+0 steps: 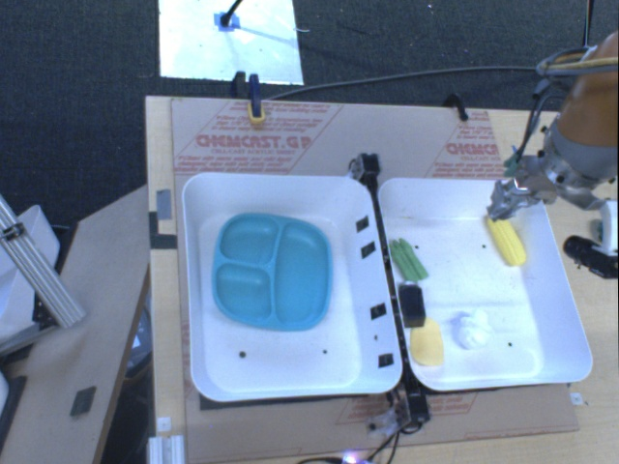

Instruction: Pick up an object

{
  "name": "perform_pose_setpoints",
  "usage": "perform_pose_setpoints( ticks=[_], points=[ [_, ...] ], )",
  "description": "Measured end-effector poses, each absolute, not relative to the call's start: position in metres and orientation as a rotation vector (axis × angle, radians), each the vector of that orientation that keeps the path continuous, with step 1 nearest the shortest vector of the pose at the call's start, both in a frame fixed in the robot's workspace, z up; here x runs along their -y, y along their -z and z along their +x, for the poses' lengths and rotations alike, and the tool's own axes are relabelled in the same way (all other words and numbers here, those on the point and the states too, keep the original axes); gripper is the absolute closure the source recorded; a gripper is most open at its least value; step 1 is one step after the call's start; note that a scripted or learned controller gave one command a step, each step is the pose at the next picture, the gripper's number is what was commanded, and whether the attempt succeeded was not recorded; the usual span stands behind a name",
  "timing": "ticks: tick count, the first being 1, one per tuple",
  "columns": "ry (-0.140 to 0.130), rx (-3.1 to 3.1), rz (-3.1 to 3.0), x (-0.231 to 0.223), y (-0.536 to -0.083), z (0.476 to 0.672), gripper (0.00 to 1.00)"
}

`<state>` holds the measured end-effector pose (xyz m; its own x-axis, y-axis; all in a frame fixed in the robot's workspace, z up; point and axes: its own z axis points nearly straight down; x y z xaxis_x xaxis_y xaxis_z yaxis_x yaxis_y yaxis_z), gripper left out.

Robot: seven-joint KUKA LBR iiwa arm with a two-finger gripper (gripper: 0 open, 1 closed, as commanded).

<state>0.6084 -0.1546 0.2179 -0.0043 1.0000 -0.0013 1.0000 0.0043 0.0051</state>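
Fingers: state can't be told, they read as a grey blur at the tip of the gripper [507, 201], no visible gap and nothing visibly clamped. The gripper sits at about 1 o'clock in the right bin [551, 356], low over the floor, just above the upper end of the corn cob [507, 241]. Whether it touches the cob can't be told from this slanted view. The cob lies flat on the bin floor, long axis running roughly 11 to 5 o'clock, extending toward 5 o'clock from the gripper.

The arm [586, 124] comes in from 3 o'clock, orange band above the wrist, and covers the bin's far right corner.

Other candidates in the right bin: green beans [406, 259] at 9 o'clock by the divider, a black block [413, 304] just below them, a yellow block [427, 343] at 7 o'clock, a white crumpled piece [473, 329] near 6 o'clock. All are well apart from the gripper. The left bin [208, 365] holds a blue divided plate [272, 271].

Judgement: approach or pre-grasp step on the cob, pick not done. The next move calls for centring over the cob's middle rather than its end, with the fingers set across the short axis, then close and lift. Risk: an end grasp on a rounded cob could slip or roll it.
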Motion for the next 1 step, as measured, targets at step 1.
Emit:
perform_pose_setpoints(
  ticks=[1],
  points=[
    [-0.006,-2.223,2.211,0.1563,-0.2819,0.6065,1.00]
  ],
)
